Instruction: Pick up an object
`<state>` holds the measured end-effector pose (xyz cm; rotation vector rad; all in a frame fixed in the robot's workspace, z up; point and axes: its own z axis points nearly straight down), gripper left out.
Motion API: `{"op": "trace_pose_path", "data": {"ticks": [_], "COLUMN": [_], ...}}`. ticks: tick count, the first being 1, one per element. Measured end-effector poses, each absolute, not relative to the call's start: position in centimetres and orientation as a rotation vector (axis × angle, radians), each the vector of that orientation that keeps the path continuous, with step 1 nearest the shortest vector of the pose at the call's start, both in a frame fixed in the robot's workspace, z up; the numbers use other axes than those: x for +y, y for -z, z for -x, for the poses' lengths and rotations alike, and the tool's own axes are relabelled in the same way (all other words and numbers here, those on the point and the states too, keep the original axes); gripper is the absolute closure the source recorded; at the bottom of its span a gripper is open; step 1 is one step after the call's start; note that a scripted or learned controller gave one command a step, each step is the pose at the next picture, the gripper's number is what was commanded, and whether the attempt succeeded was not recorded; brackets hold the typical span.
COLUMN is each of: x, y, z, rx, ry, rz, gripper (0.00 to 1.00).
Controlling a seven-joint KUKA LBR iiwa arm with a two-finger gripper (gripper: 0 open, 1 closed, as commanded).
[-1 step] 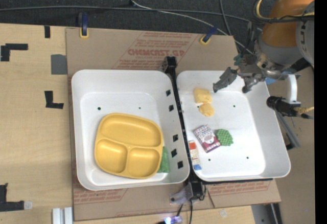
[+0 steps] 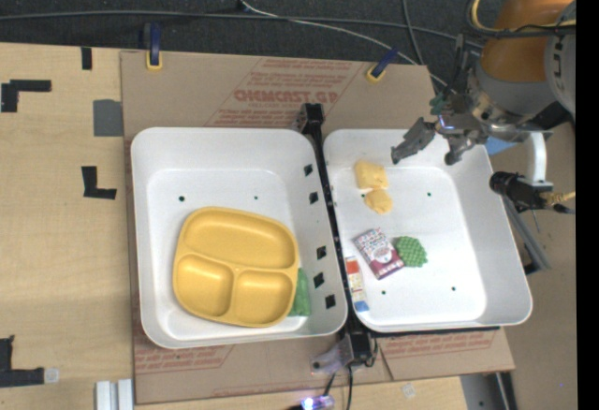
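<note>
Two white bins sit side by side on my feed, on a cardboard sheet (image 2: 281, 95) clamped to the bench. My gripper (image 2: 434, 146) hangs over the far edge of the right bin (image 2: 468, 296), near its far right corner, and its two dark fingers are spread apart with nothing between them, so no grab at this point. Down in that right bin I can see two pale yellow chunks (image 2: 372, 185) (could be foam or fake food, can't really tell) sitting close together toward the far left part, one just nearer the front than the other. Closer to the front edge there's a small purple-and-white packet (image 2: 377, 252), tilted, with a green crumpled thing (image 2: 411, 252) touching its right side. A slim red, white and blue item (image 2: 355, 283) lies along the left wall of that bin, just beside the packet. The gripper is well apart from all of these, nearest to the yellow chunks. The left bin (image 2: 154, 155) holds a yellow divided tray (image 2: 236, 265) with three compartments, lying toward the front, and a bit of something green (image 2: 300, 294) pokes out from under its front right corner. Orange band on the arm (image 2: 533, 1) is at the top right of my view, with cables looping around it.
</note>
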<state>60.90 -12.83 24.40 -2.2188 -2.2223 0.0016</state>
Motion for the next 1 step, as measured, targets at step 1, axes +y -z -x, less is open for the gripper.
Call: {"op": "trace_pose_path", "data": {"ticks": [1], "x": [-12.12], "y": [-19.05], "z": [-59.99], "rx": [-2.219], "ry": [-0.007], "rz": [2.217], "gripper": [0.0]}}
